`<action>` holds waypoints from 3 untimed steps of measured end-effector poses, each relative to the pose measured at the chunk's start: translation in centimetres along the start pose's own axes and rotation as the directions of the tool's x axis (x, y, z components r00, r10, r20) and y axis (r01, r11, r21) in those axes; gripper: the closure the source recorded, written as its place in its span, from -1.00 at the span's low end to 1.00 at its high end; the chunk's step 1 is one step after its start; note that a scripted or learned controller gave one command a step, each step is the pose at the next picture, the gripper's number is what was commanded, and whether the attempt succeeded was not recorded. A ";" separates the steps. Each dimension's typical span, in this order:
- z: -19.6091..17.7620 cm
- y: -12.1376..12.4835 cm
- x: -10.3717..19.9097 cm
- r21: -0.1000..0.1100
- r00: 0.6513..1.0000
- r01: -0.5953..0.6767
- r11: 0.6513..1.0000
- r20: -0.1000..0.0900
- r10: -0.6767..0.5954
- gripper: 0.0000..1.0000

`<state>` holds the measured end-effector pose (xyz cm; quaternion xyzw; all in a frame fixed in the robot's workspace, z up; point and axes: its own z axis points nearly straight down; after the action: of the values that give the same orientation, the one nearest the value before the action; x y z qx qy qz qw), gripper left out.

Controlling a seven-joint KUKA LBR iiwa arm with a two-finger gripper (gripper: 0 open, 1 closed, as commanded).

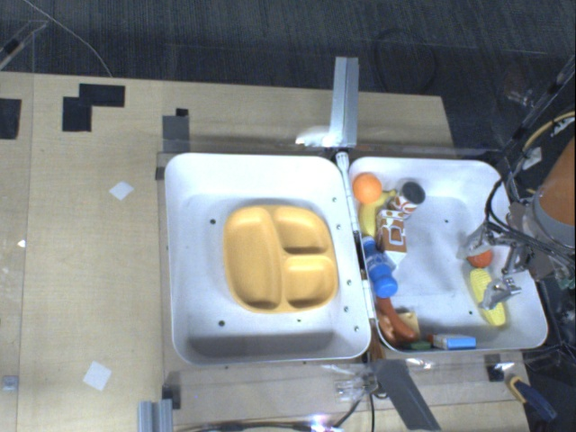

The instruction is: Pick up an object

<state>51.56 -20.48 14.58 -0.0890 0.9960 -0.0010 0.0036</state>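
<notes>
Gripper [500, 274] sits low at the right bin's [432, 174] right edge, fingers spread over a yellow object [486, 293] beside a red-orange piece [481, 258], grasping nothing; yellow tray [277, 256] occupies the left bin [193, 259].

From my remote station, the arm [556, 207] showed at three o'clock as a rounded grey bulk with an orange band. Black cables looped around it. Its gripper [500, 273] was thin bare metal, silvery and angular, with slim rods and small brackets.
</notes>
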 end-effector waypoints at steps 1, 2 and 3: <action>0.6 -0.3 -1.2 0.000 0.628 -0.778 0.628 0.001 0.778 -1.00; 2.3 -1.9 -10.8 -0.001 0.410 -0.912 0.410 0.001 0.912 -1.00; 5.7 -0.9 -4.5 -0.003 0.512 -0.859 0.512 0.005 0.859 -1.00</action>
<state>56.20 -20.60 8.91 0.4149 0.9099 0.0009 0.0066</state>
